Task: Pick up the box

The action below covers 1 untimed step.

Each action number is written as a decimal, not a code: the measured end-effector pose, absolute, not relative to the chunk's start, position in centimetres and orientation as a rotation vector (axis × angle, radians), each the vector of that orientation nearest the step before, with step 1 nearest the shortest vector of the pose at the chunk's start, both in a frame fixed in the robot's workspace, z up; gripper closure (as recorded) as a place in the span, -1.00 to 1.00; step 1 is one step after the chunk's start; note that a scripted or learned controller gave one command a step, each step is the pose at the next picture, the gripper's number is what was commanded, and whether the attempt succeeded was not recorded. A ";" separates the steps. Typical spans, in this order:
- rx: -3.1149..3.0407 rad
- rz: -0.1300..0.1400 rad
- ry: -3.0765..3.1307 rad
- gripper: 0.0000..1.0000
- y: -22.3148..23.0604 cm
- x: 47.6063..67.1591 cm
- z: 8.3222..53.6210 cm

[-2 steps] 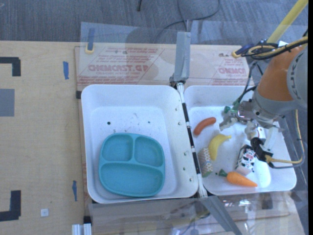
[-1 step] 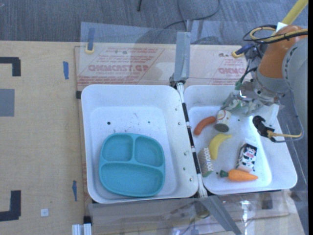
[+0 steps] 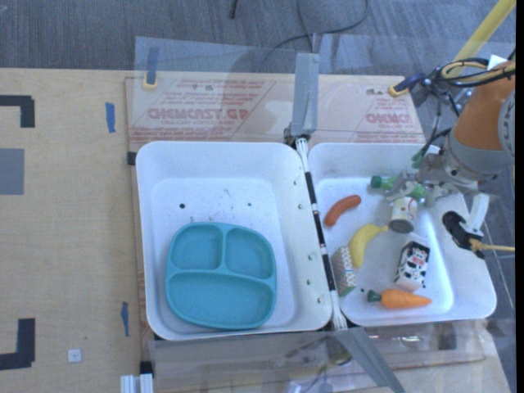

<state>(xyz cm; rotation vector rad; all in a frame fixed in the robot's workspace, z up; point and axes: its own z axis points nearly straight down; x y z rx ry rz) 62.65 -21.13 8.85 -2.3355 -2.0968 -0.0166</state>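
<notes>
White carton with black cow patches — the box point(image 3: 414, 266) lies in the right bin point(image 3: 483, 301), between banana point(image 3: 365, 241) and carrot point(image 3: 401, 300).
Likely light, thin-walled, crushable — grip its long sides. Gripper point(image 3: 413, 188) hovers near a small cup point(image 3: 401, 214); finger opening unclear. Left bin point(image 3: 155, 170) holds a teal plate point(image 3: 221, 275).
</notes>
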 end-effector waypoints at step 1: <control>-2.342 -0.011 -2.103 1.00 -21.4 62.7 9.9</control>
